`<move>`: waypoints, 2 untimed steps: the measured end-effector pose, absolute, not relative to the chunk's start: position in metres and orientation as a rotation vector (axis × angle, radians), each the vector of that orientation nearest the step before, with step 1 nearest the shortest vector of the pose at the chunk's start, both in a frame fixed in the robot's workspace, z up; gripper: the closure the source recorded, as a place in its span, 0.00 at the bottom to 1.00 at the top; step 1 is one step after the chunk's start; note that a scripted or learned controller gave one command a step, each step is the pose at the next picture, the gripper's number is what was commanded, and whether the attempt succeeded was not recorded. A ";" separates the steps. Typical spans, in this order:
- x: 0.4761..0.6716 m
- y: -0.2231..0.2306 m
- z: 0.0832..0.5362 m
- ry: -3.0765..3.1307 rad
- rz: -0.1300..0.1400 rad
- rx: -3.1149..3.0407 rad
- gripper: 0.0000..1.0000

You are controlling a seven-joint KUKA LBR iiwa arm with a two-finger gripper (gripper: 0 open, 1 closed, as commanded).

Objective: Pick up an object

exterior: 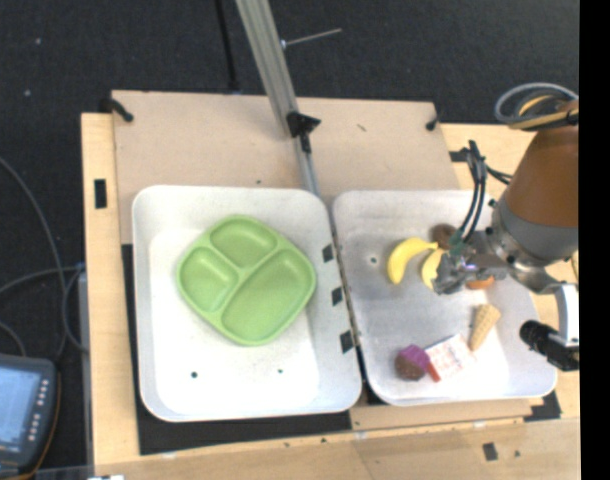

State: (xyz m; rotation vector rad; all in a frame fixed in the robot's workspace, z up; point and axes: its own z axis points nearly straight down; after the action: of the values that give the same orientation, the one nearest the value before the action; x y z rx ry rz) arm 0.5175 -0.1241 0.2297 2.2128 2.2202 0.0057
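End effector (pixel 453 273) sits low over the right bin (pixel 385 363), w/ the grey arm (pixel 545 193) and its orange band coming in from the right. Can't tell how far it's open or whether it has hold of anything; the tip is a dark cluster too small to read.

Banana (pixel 411 259), yellow and curved, lies just left of the end effector, its right end touching or nearly touching the tip; can't say which. A small brown object (pixel 443 234) sits just above-left of the end effector, beside the banana's upper end; can't tell what it is.

Below-right of the end effector, near it: an ice-cream cone (pixel 482 325), tan, lying on the bin floor. Further below: a white-and-red packet (pixel 448 356), and touching its left side a purple-and-brown item (pixel 412 363).

Well to the left of the end effector, in the left bin (pixel 155 368): a green divided plate (pixel 247 279) w/ three compartments, lying flat. Both bins rest side by side on the wooden surface (pixel 185 138). A metal pole (pixel 270 58) slants up behind the bins, above-left of the end effector.
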 end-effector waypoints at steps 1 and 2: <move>0.518 -0.125 0.235 2.225 0.001 2.215 1.00; 0.526 -0.076 0.247 2.229 0.005 2.211 1.00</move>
State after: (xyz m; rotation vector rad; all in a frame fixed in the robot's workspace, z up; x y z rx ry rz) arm 0.5256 -0.0761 0.2465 2.2113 2.2287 0.0050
